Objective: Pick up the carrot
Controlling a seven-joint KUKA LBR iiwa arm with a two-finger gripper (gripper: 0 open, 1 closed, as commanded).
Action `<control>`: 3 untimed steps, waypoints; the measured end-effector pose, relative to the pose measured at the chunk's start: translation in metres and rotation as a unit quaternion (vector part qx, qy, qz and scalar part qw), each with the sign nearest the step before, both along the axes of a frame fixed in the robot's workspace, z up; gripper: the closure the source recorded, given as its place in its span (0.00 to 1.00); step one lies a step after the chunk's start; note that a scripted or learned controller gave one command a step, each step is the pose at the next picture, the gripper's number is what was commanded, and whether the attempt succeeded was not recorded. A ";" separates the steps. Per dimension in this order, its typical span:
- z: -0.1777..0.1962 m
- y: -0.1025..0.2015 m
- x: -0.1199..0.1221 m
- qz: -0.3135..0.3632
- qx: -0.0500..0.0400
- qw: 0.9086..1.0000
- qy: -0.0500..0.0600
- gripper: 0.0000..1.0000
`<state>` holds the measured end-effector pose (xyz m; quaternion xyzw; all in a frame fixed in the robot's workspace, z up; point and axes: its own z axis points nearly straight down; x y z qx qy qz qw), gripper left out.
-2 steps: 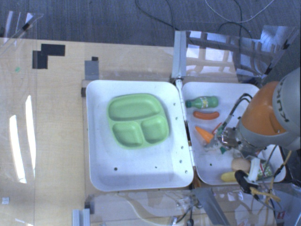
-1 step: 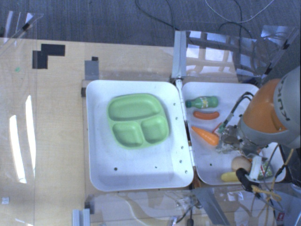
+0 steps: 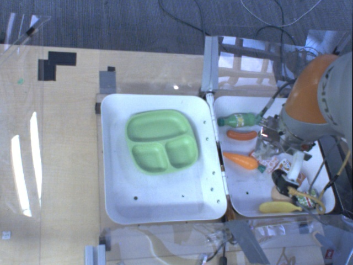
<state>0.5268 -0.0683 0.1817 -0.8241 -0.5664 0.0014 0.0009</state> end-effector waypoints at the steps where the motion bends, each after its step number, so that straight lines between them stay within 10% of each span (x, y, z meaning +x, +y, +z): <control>1: 0.000 0.000 0.000 0.000 0.000 1.000 0.000 0.00; 2: 0.007 0.001 0.001 0.004 0.000 1.000 0.003 1.00; 3: 0.007 0.001 0.001 0.004 0.000 1.000 0.003 0.00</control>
